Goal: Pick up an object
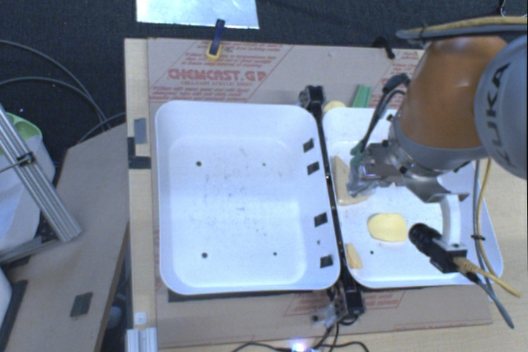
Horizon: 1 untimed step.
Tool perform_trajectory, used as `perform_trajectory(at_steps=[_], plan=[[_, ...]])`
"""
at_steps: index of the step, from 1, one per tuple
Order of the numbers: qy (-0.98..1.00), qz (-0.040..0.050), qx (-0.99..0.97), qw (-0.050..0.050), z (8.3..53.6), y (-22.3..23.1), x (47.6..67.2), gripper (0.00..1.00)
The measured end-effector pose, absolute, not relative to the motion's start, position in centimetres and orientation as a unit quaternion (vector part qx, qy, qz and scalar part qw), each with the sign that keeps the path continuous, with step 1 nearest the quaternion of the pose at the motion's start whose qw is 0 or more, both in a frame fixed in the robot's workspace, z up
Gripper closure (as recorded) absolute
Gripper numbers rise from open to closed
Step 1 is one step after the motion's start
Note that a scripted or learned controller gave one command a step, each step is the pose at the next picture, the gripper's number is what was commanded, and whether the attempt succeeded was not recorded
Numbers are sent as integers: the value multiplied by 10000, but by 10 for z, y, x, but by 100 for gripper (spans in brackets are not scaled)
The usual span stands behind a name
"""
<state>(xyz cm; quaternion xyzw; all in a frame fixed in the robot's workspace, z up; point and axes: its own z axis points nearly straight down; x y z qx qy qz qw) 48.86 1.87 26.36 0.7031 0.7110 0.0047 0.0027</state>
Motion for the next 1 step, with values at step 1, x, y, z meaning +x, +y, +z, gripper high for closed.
perform_trajectory(at_steps=[1], plan=[[7116, 69, 7025, 28, 367, 93, 488, 100]])
